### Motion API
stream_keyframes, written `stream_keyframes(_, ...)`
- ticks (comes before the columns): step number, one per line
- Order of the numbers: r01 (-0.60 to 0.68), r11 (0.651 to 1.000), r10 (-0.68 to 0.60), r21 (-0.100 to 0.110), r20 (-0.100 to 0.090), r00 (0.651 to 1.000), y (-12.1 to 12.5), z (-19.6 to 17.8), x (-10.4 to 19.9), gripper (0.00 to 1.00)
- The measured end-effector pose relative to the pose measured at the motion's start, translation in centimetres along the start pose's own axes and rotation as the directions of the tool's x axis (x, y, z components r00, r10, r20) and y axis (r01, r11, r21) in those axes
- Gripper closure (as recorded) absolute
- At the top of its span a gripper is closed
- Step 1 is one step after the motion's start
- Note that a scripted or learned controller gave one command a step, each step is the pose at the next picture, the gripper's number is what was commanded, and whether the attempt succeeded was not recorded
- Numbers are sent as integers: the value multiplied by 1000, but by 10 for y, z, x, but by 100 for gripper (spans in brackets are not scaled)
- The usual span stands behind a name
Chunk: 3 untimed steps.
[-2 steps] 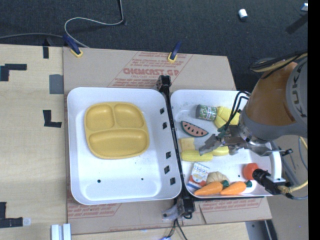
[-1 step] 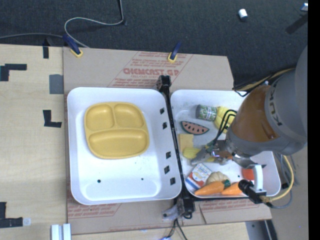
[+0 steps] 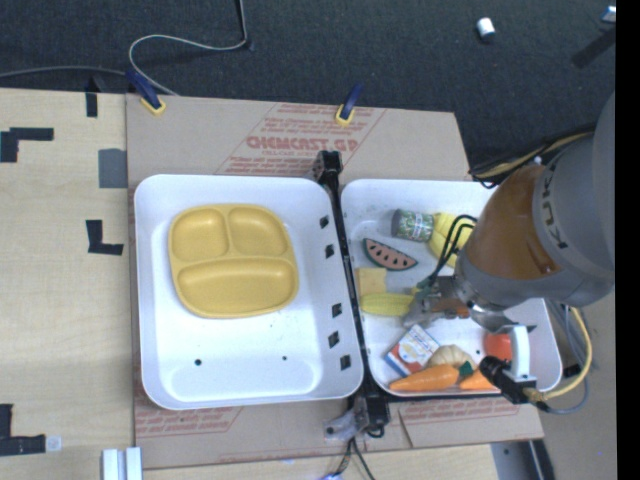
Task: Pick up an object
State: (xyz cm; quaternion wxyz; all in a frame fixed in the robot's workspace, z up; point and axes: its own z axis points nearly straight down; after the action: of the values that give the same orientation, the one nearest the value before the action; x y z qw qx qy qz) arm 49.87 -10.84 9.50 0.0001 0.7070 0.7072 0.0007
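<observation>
Yellow divided plate point(image 3: 234, 259) lies in the left bin point(image 3: 160, 298). Right bin point(image 3: 375, 200) holds a watermelon slice point(image 3: 389, 254), carrot point(image 3: 433, 376) and bottle point(image 3: 412, 225). Gripper point(image 3: 432, 303) sits low among them; its grip state cannot be determined, apparently obscured by the wrist.

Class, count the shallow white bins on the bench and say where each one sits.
2. The left bin holds a yellow divided plate; the right bin adjoins it, under the arm. None seem hidden.
</observation>
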Motion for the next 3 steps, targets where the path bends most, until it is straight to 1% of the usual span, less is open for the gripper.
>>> stream_keyframes(1,0,1000,0,1,0,1000,0,0,0,0)
stream_keyframes(2,-1,1000,1,-3,4,1000,-11,9,13,0)
stream_keyframes(3,1,1000,-1,-3,3,1000,58,9,7,0)
